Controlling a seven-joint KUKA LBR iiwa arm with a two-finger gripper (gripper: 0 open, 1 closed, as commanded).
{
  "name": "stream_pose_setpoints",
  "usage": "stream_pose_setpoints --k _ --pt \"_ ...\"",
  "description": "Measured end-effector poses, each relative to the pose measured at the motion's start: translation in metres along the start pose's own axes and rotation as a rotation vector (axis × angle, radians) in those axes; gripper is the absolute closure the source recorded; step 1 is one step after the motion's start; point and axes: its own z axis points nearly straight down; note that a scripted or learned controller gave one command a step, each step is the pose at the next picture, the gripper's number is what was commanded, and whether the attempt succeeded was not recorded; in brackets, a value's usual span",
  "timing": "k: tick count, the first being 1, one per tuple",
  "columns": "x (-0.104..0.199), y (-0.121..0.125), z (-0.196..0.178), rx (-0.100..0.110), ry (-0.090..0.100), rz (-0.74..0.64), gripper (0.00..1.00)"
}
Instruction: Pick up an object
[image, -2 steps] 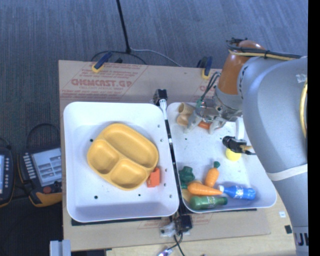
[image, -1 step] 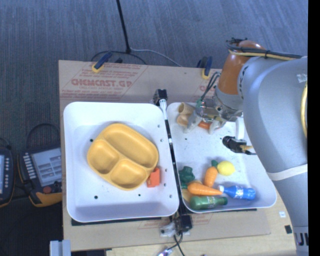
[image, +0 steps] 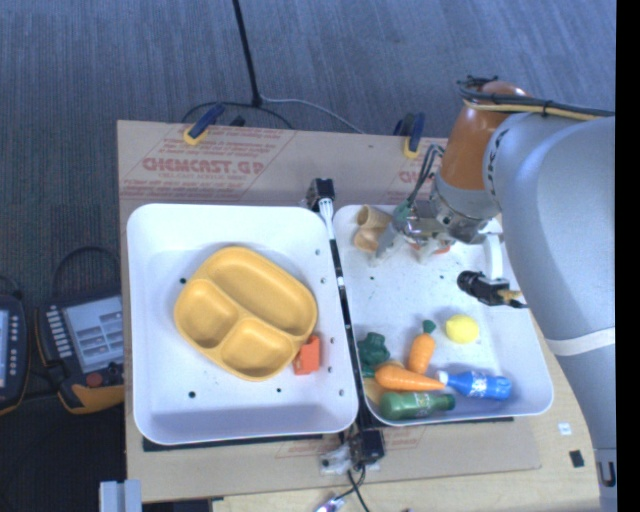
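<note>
- The gripper hangs low over the far end of the right bin. Whether it is open or closed I cannot tell, and nothing shows in its hold.
- The likeliest pick, a tan object, lies just beside the gripper, towards the wall shared with the left bin.
- Largest risk: that object sits close to the bin's far corner, so a descent there could strike the wall or jam against it.
- Next risk: the object is off to one side and not beneath the gripper, so closing from here would probably catch only air.
- Lesser risk: the things at the near end lie packed and touching. A try there could drag a neighbour along, or a rounded carrot could slip free.
- Counts:
- Two white bins.
- One yellow divided plate, in the left bin.
- Two bottles, a green bottle and a blue bottle.
- Two carrots, a long carrot and a short carrot.
- One tan object.
- One yellow lemon.
- One dark green piece.
- One orange block, against the plate.
</note>
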Motion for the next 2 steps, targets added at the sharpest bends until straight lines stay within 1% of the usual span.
stream_pose_setpoints --k 1,2 --pt "-0.035 0.001 0.0 0.004 0.018 0.039 0.0" --pt "-0.083 0.0 0.0 -0.001 0.022 -0.012 0.0"
